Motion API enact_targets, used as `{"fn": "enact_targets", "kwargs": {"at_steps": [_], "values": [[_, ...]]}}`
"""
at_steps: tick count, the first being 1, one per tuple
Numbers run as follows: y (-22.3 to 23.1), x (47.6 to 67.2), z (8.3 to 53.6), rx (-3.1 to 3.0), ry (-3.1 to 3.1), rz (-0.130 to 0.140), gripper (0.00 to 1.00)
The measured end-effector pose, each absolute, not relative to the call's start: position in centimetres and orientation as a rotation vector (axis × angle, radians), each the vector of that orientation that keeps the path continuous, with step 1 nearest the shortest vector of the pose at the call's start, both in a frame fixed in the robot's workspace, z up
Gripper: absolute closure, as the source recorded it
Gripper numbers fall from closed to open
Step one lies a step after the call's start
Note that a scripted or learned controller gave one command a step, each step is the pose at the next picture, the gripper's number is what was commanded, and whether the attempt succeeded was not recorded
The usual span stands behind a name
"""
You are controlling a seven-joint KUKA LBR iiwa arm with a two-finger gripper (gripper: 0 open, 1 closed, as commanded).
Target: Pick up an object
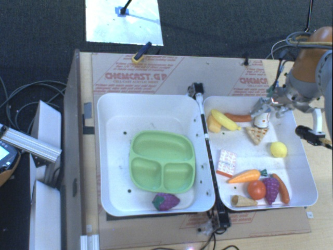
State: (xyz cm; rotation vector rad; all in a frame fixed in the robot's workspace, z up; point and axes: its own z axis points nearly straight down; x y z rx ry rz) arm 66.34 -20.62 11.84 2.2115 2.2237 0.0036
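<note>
A dark carpeted floor surrounds a bench (pixel 156 72) covered with a printed cardboard-coloured sheet, and two shallow white bins sit on it side by side. The left bin (pixel 112 139) holds a green divided tray (pixel 162 159) near its middle and a small purple toy fruit (pixel 166 201) with green leaves just below the tray, close to the bin's near wall.

The right bin (pixel 299 155) is crowded with toy food. A yellow banana (pixel 222 120) lies near the far left corner beside a yellowish piece (pixel 213 123), with an orange-red sausage-like piece (pixel 240 117) just behind it. A triangular wafer-like slice (pixel 257 134) lies near the middle, a yellow lemon (pixel 279 149) to its right, and a small white-and-red packet (pixel 226 163) toward the left wall. Along the near side cluster a carrot (pixel 243 176), a red tomato (pixel 256 189), a bunch of purple grapes (pixel 270 188), a reddish sausage (pixel 282 188) and a tan cone-shaped piece (pixel 243 201).

The grey arm with its orange band (pixel 310 61) comes in from the right, and the gripper (pixel 261 114) hangs over the far part of the right bin. A small white object with a red spot (pixel 261 121) appears directly beneath its tip, just above the triangular slice. Whether the fingers are spread or closed, and whether they actually hold that white object, cannot be told from this angle.
</note>
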Motion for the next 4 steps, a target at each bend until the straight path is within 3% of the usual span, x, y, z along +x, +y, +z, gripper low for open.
{"fn": "enact_targets", "kwargs": {"at_steps": [1,2,3,4], "values": [[-17.2,67.2,9.1,2.209,2.22,0.005,0.0],[-17.1,67.5,10.5,2.198,2.22,0.016,1.0],[-12.1,58.5,19.0,2.215,2.223,0.004,1.0],[-8.7,56.5,23.0,2.216,2.225,0.003,1.0]]}}
